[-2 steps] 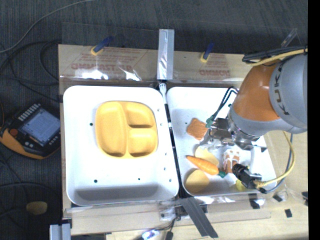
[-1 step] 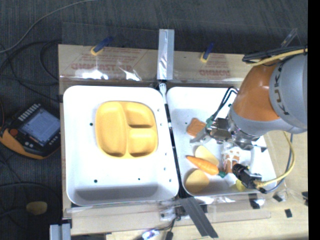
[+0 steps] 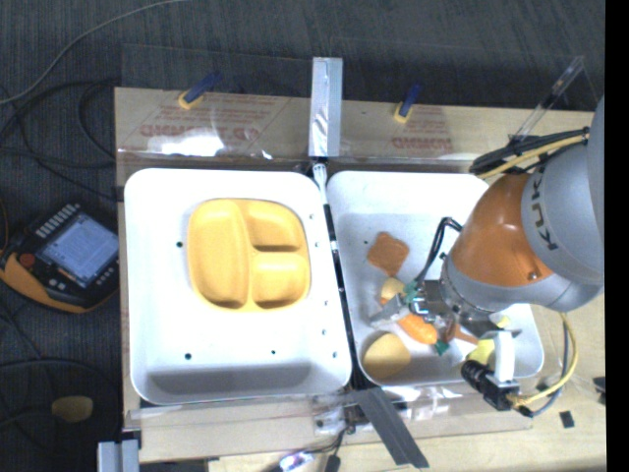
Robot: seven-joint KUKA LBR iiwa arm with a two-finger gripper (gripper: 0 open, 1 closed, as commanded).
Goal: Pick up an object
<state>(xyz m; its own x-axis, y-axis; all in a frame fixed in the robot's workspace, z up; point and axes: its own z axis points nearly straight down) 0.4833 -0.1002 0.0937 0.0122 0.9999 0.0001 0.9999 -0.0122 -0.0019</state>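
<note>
My gripper [image 3: 425, 315] is low in the right bin [image 3: 432, 190], reaching down among small food toys. An orange carrot-like piece [image 3: 423, 330] lies right at its tip. A pale yellow piece [image 3: 392, 289] sits just left of it, a brown bread-like piece [image 3: 388, 252] farther up, and a tan rounded piece [image 3: 386, 355] at the bin's front. The arm's orange band [image 3: 496, 249] covers the right part of the bin.
The left bin [image 3: 157, 362] holds a yellow compartment tray [image 3: 249, 253]. A divider [image 3: 334, 264] separates the two bins. A teach pendant [image 3: 64, 254] lies on the floor at the left. Cables run along the arm at the right.
</note>
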